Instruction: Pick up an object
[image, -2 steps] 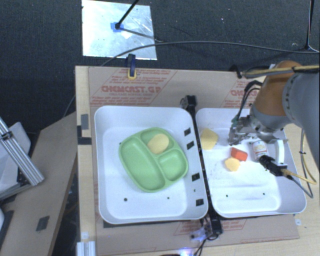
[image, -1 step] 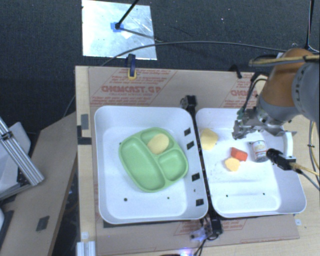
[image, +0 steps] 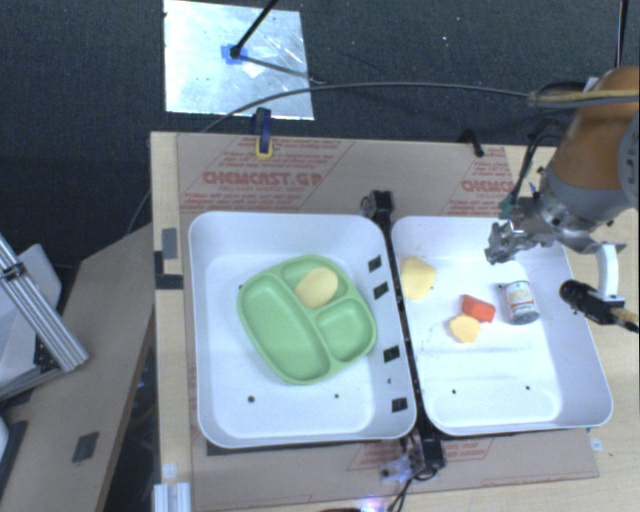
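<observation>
The surface (image: 330, 160) under me carries two white bins side by side, touching along a black-clipped seam. The left bin (image: 215, 330) holds a green tray (image: 290, 340) tilted on a diagonal, with a yellow lump (image: 318, 287) in its upper compartment. The right bin (image: 520, 400) has open floor across its whole near half and along its far wall.

My arm (image: 595, 150) comes in over the far right corner, and my jaws (image: 503, 243) hang above the bin's upper right area; whether they are apart or together I cannot tell.

A small can (image: 518, 301) lies on its side just below my jaws, near the right wall, its long axis running roughly toward the near edge. An orange block (image: 478, 309) sits just left of it, touching a yellow piece (image: 464, 328) below. A pale yellow lump (image: 416, 278) rests against the seam wall.
</observation>
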